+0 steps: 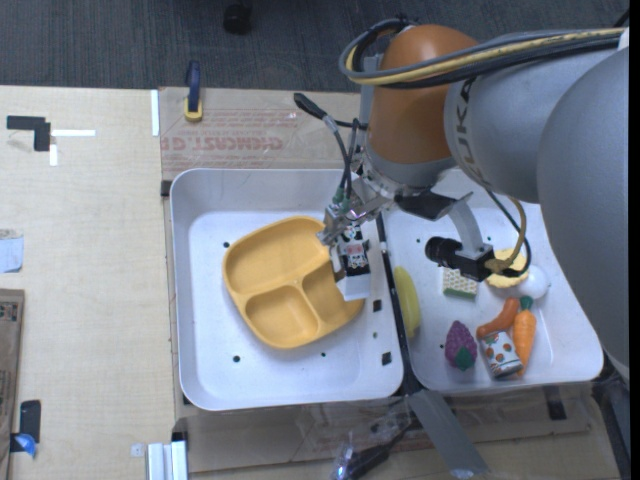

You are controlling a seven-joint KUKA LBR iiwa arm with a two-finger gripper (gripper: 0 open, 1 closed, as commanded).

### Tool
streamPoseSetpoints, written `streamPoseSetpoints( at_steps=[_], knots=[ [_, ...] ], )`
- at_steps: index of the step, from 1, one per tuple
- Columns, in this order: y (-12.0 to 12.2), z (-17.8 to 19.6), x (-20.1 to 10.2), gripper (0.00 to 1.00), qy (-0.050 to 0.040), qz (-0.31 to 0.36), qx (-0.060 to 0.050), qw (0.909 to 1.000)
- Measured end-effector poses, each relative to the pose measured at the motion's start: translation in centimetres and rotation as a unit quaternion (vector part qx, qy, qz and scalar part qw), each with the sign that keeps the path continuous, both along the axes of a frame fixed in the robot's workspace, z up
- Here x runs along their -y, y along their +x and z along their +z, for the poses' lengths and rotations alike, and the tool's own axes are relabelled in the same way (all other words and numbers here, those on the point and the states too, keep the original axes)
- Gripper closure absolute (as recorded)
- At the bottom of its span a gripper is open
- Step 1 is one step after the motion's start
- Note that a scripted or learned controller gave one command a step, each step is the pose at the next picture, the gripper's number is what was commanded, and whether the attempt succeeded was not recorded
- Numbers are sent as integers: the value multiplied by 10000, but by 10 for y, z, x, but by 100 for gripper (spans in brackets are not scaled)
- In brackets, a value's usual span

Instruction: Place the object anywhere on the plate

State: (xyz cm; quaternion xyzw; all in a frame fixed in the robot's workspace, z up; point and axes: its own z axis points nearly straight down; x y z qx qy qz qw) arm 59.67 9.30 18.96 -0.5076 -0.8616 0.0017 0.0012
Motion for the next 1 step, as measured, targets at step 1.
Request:
streamPoseSetpoints(
  at_steps=[1],
  knots=[
    [0,0,0,0,1,-11,2,10000]
  ],
)
